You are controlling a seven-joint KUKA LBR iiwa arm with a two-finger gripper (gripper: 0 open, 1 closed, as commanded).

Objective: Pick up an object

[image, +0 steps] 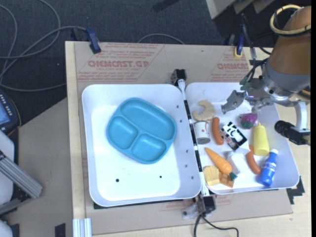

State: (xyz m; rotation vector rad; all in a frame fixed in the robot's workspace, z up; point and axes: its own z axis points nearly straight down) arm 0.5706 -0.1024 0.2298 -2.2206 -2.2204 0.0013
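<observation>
My gripper (245, 102) hangs over the back of the right bin (286, 181), open, with nothing between its fingers. One grey finger (231, 102) points down and to the left. A small purple item (249, 118) lies just below the gripper. Near it are a yellow bottle (260, 138), a black-and-white item (233, 134), an orange sausage (217, 131) and a beige piece (205, 110). Further forward lie a carrot (218, 160), a blue bottle (267, 168), a second sausage (253, 162) and a tan block (212, 174).
The left bin (98, 181) holds a blue divided plate (142, 130). A small white can (201, 132) rests against the right bin's left wall. The arm's grey and orange body (291, 58) stands over the back right corner. A black part (291, 131) juts in at the right.
</observation>
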